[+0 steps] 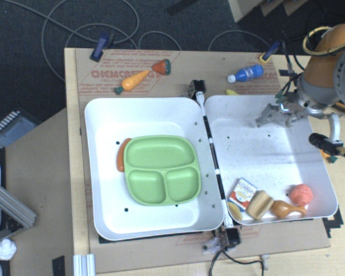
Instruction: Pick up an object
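Nearest the camera, along the front wall of the right bin [276, 154], sits a small cluster: a white-and-red carton [242, 192] at the left, a tan cylindrical piece [259, 204] leaning beside it, a yellow curved piece [234, 212] peeking out beneath them, an orange-brown pear-shaped toy [285, 209] lying to the right, and a pink rounded toy [302, 194] just beside that, close to the bin's right corner. None of these is touched by the arm.

Filling much of the left bin [103, 171] is a green divided tray [161, 169], with one large compartment at the back and two smaller ones in front. An orange-red object [121, 155] pokes out from under the tray's left edge.

At the far right corner of the right bin, the gripper [274, 114] hangs low over the bin floor, well apart from the cluster at the front. Its grey fingers look spread apart, with nothing between them. The arm's orange band [333, 42] shows above it.

Behind the bins, on the brown board [132, 68], lie a toy carrot [133, 80], a red strawberry-like toy [161, 67], and a blue-and-white bottle [246, 73] on its side. Two blue clamps [100, 46] grip the board's back edge.
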Robot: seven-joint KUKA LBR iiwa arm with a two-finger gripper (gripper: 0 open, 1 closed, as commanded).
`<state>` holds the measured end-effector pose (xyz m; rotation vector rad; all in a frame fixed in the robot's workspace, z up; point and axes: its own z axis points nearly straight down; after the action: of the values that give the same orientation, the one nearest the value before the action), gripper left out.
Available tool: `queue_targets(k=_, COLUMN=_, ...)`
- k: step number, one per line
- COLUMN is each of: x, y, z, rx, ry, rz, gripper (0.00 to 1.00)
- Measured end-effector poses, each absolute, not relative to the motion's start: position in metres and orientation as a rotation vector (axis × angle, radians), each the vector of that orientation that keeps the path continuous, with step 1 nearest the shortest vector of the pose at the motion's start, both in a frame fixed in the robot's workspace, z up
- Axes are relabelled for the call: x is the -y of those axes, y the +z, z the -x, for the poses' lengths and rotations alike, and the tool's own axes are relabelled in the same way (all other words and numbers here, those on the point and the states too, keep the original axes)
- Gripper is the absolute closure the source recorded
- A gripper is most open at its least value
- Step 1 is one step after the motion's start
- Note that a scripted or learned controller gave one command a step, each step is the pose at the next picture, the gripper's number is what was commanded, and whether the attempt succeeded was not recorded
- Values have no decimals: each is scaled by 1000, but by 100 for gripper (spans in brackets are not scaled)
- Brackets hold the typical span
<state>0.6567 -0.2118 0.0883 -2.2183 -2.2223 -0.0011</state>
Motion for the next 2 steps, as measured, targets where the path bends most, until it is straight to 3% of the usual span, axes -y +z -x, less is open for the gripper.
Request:
queue_targets(k=1, x=212, y=99, z=-657, rx=2226, ry=-2, rz=2220, gripper=100)
queue_targets(k=2, x=165, y=139, z=-650, rx=2222, ry=-1, rz=2220, gripper=100)
